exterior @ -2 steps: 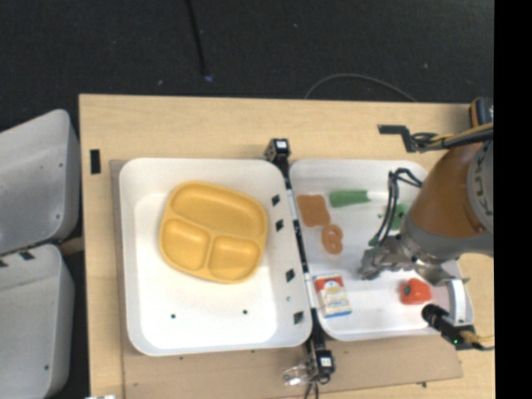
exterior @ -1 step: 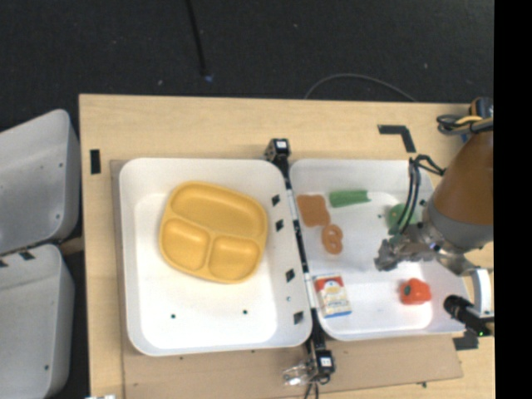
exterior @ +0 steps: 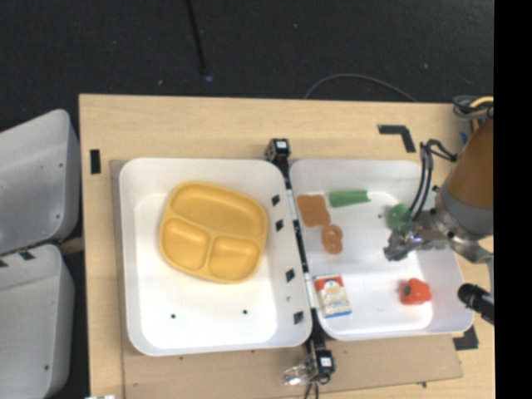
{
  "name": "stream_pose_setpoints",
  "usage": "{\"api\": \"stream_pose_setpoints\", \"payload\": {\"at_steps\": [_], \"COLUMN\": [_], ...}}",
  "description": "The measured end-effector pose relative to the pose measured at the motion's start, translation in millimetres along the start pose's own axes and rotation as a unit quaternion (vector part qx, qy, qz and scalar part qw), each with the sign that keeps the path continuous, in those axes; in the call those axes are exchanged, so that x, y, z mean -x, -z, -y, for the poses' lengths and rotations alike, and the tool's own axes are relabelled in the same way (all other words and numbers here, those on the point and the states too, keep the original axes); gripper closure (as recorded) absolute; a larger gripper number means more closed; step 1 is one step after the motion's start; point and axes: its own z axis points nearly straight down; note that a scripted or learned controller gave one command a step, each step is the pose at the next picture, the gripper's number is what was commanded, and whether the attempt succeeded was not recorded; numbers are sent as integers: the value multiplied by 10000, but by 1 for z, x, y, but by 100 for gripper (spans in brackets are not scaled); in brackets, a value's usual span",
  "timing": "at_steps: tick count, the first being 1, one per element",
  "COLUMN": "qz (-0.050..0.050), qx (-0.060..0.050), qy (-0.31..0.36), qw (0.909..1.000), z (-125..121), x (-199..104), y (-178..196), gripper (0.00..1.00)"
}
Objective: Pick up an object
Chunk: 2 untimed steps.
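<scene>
Carton (exterior: 332, 296): small white box with a printed front, bottom-left corner of right bin, flat, just beside the divider.
Red piece (exterior: 415, 291): small red toy, lower right of right bin, well apart from carton.
Right bin (exterior: 366, 331): white, shallow, touching left bin along the middle.
Gripper (exterior: 401, 245): low over right side of right bin, above the red piece; finger state, cannot tell from here, too blurred. Nothing seen pinched.
Green bits: long green piece (exterior: 347, 197) near the bin's back; another green lump (exterior: 398, 215) just beside the gripper.
Orange bits: brown-orange flat piece (exterior: 312, 209), small round orange one (exterior: 332, 238) just below it.
Left bin (exterior: 137, 306): holds a yellow divided plate (exterior: 213, 231), upper middle.
Arm (exterior: 472, 181): enters from right.
</scene>
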Motion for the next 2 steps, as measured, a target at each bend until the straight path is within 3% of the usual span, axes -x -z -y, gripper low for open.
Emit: {"api": "stream_pose_setpoints", "payload": {"at_steps": [1,2], "qz": [5,-13], "qx": [6,-28], "qy": [3,25], "qw": [10000,10000], "z": [-8,-25], "x": [5,-44], "y": [61,65], "gripper": [100,100]}}
